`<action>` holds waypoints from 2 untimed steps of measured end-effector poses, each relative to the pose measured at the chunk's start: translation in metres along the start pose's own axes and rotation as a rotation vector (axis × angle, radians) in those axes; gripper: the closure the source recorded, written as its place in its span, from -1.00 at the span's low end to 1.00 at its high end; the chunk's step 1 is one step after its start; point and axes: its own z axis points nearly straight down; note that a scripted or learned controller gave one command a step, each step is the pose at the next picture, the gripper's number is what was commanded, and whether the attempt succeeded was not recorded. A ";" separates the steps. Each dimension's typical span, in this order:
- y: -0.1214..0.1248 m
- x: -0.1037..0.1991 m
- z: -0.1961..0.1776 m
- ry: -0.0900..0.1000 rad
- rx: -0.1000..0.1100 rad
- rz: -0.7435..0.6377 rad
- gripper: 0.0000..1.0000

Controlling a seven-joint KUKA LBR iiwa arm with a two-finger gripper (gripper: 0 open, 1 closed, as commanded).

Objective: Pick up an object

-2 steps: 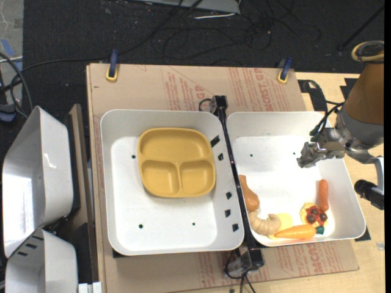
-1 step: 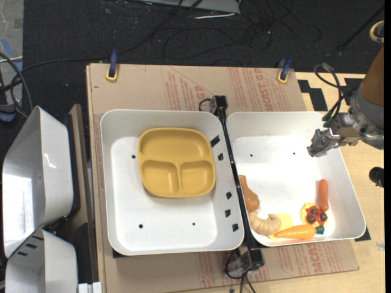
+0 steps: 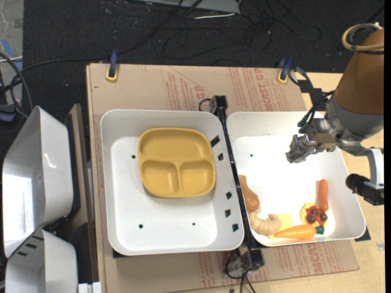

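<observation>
Nearest items: from my feed, toy food (image 3: 287,221) sits bunched along the near edge of the right bin (image 3: 263,130), at about 6 o'clock in that bin.
Carrot: orange carrot (image 3: 295,231) lies flat against the near wall, next to a pale croissant-like piece (image 3: 266,223).
Sausage: a red-orange sausage shape (image 3: 322,194) lies just beyond the carrot, near 4 o'clock in the bin.
Berries: a dark red cluster on a yellow piece (image 3: 316,215) lies between sausage and carrot.
Squash: I see an orange gourd-like piece (image 3: 247,194) against the bin's left wall, near 8 o'clock.
Gripper: gripper (image 3: 299,149) hangs over bare white floor around 1 o'clock in the right bin, well apart from the food.
Fingers: too dark and small for me to judge their spread; I see nothing between them.
Left bin: left bin (image 3: 116,163) carries a yellow divided plate (image 3: 177,162) toward 12 o'clock.
</observation>
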 end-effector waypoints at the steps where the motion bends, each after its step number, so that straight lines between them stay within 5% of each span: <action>1: -0.005 0.051 0.018 0.000 0.001 0.000 1.00; 2: -0.005 0.111 0.023 -0.001 0.000 -0.001 1.00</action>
